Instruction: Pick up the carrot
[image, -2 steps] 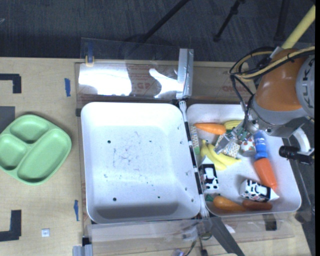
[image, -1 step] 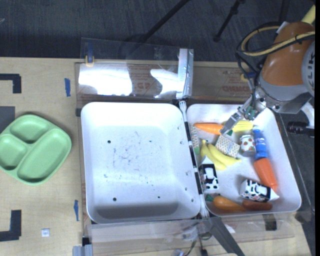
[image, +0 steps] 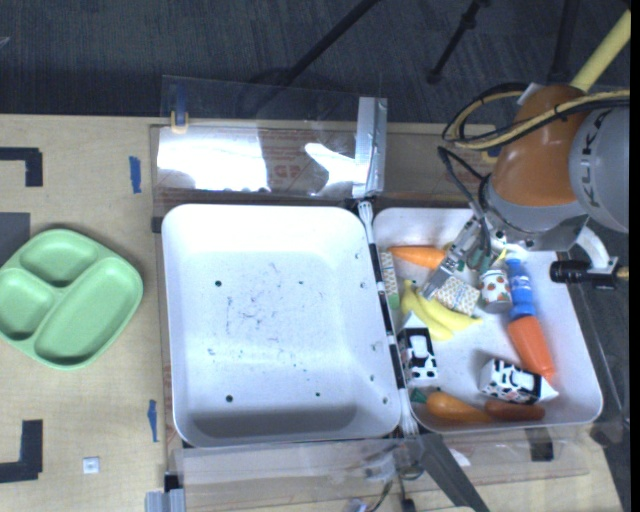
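Note:
An orange carrot (image: 418, 256) lies at the far left end of the right bin (image: 588, 385), close to the divider. A second orange carrot-like piece (image: 455, 406) rests along that bin's near wall. My gripper (image: 455, 268) hangs low over the bin just right of the upper carrot's tip, above a checkered packet (image: 458, 294) and a yellow banana (image: 440, 316). The arm's body hides part of the bin behind it.
The right bin also holds a blue-capped orange bottle (image: 526, 325), a small round can (image: 493, 288), two black-and-white cow-print pieces (image: 420, 356) and a brown sausage (image: 516, 411). The left bin (image: 270, 300) adjoins it. A green divided plate (image: 66, 296) sits far left.

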